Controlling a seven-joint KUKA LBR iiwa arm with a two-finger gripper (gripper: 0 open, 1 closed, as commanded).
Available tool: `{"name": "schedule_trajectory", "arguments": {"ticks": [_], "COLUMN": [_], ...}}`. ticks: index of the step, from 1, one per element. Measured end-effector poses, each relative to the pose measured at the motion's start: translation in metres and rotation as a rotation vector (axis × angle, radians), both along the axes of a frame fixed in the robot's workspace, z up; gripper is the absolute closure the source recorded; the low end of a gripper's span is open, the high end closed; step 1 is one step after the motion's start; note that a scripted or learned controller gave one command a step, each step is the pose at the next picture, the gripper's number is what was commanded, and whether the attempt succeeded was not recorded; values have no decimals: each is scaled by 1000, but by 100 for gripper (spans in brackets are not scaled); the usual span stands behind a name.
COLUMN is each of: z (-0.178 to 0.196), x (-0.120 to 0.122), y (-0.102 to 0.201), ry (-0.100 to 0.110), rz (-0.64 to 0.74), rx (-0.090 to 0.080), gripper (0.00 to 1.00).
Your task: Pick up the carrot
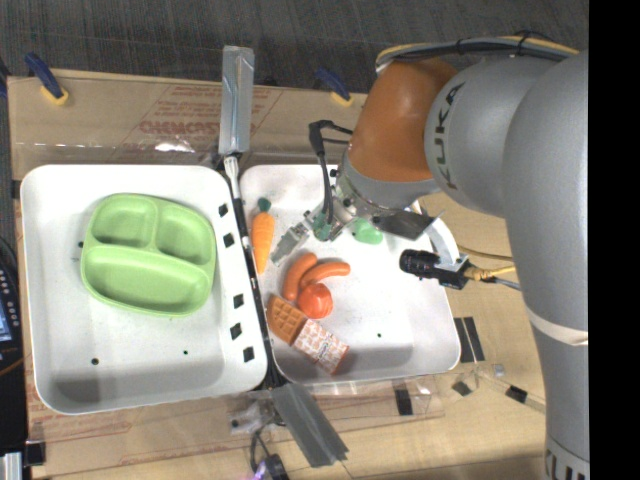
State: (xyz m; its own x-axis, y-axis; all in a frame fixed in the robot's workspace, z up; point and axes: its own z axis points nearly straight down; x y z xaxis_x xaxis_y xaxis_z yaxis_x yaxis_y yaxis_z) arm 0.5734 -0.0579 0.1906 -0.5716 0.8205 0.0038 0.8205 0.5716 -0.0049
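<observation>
**While over the right bin, claw empty, carrot at the left wall**

While hanging above the right bin [440, 318], reaches in from the right as a grey arm [520, 168] with an orange band. Ends in a claw [312, 226] low over the bin's upper middle, fingers spread apart, nothing between them. Points down and left, toward the carrot [262, 240].

Lies lengthwise along the bin's left wall, that carrot, green top toward the far end, orange body toward the near one. Sits just left of the claw, close but apart from it.

Nearer the middle: two sausages [312, 271] side by side, touching a tomato [315, 299] just below. Below and left of these, a waffle [284, 318], then a patterned packet [322, 347] against it. Right of the claw, a small green piece [368, 234], partly under the wrist.

Over in the left bin [50, 348]: a green divided plate [150, 253], well apart from the carrot, across the wall between bins.
</observation>
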Motion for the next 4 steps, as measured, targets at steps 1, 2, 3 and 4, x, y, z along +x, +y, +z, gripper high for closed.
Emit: {"name": "schedule_trajectory", "arguments": {"ticks": [1,2,3,4], "z": [1,0,1,-99], "x": [17,5,26,49], "y": [14,22,26,-39], "ry": [-5,-2,-6,-3], "rz": [37,213,196,153], "rx": [0,1,0,-2], "gripper": [0,0,0,0]}}
